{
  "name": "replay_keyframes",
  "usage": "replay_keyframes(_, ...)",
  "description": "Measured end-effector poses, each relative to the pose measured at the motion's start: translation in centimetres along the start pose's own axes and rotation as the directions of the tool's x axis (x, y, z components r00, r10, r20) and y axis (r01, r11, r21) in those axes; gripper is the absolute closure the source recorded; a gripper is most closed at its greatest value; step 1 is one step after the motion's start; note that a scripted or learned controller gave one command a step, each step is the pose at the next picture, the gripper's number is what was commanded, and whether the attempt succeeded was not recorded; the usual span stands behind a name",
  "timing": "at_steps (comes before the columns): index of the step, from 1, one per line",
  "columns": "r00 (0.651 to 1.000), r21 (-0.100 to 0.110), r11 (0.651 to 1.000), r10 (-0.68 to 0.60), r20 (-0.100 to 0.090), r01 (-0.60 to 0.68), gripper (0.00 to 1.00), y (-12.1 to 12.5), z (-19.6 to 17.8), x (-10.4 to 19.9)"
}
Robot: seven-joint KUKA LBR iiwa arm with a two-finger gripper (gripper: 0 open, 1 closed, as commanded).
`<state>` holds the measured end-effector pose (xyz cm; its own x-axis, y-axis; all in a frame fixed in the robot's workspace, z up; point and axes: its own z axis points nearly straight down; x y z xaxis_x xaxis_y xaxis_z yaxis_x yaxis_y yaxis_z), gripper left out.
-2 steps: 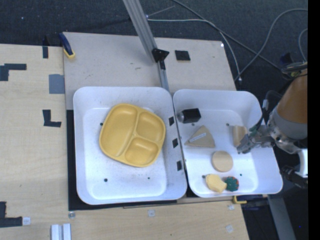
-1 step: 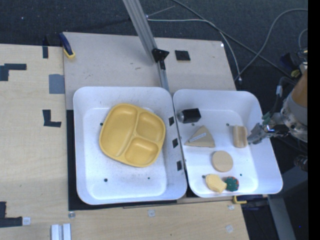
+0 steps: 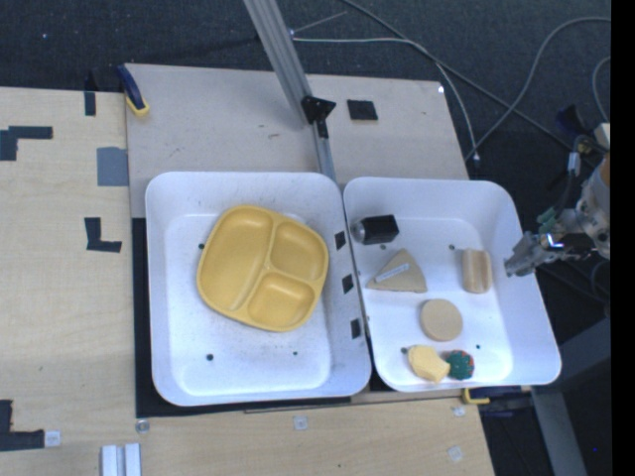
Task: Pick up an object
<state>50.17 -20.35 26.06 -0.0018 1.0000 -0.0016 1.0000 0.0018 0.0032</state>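
right bin (image 3: 496,206) = landmark | black block (image 3: 376,229): upper-left corner, lying flat | tan wedge (image 3: 400,274): just below the block, flat | tan cylinder (image 3: 475,271): right side, on its side | round tan disc (image 3: 441,319): centre, flat | yellow piece (image 3: 428,363): lower edge, touching green piece (image 3: 459,365)

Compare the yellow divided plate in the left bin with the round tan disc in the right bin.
The yellow plate is far larger than the tan disc. The plate is squarish with three compartments; the disc is round and plain. The plate sits alone in its bin; the disc lies among other small items. Both lie flat.
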Motion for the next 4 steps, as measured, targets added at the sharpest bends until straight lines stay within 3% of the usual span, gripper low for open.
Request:
replay_keyframes(1, 1.000, 0.002, 1.000, 0.000, -0.001, 0.000, 1.00, 0.1, -2.4, 0.0)
replay_keyframes(3, 1.000, 0.005, 1.000, -0.005, -0.003, 0.005, 1.00, 0.7, -0.4, 11.6)
replay_keyframes(4, 1.000, 0.005, 1.000, -0.006, -0.003, 0.006, 1.00, 2.6, -0.1, 17.4)
